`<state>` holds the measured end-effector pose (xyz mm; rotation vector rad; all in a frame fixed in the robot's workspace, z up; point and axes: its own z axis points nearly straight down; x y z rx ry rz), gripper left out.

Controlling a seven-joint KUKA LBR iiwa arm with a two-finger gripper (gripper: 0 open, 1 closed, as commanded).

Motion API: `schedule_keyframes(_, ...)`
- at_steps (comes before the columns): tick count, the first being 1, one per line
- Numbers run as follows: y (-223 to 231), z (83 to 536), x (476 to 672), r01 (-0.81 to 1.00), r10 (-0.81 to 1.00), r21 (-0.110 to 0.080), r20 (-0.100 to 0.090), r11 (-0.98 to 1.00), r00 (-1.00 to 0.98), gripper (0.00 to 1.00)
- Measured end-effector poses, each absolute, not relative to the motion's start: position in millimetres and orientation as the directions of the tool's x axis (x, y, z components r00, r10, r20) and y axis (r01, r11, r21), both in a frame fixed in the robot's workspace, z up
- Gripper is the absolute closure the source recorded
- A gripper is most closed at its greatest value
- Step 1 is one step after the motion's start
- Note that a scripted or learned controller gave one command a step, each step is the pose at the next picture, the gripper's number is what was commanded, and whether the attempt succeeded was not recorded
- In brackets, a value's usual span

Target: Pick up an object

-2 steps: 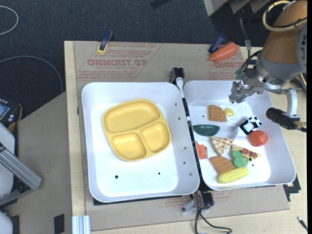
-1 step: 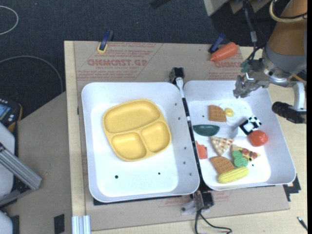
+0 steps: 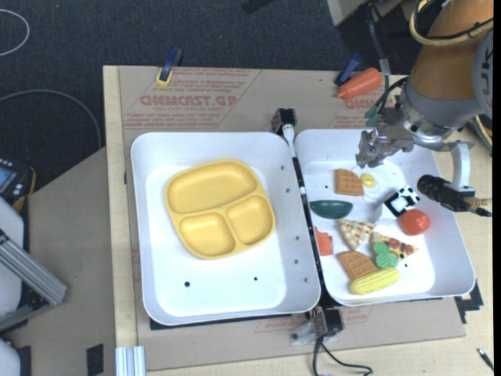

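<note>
Hand (image 3: 374, 151) hangs low over right bin (image 3: 446, 269), above toy food: cracker (image 3: 347, 182), egg (image 3: 369, 182), tomato (image 3: 415, 222), corn (image 3: 374, 281). Cannot tell hand's grip. Likely lining up for grab. Yellow tray (image 3: 219, 207) sits in left bin (image 3: 156, 272).

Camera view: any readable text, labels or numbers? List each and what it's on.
"CHEMCAST GP": red print on the brown protective sheet of the bench, above the left bin; last letters uncertain.
Fainter lines of red print on that sheet above the right bin: too blurred to read.
No other text legible.
</note>
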<state>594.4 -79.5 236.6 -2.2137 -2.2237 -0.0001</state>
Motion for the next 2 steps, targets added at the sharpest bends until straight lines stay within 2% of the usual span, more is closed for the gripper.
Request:
schedule_keyframes(1, -39, 225, 569.1, 1.0, 1.0, -0.005, 0.003, 0.004, -0.004, 1.0)
schedule_keyframes(2, -6, 221, 535.1, 1.0, 1.0, -0.005, 0.002, 0.003, -0.003, 1.0)
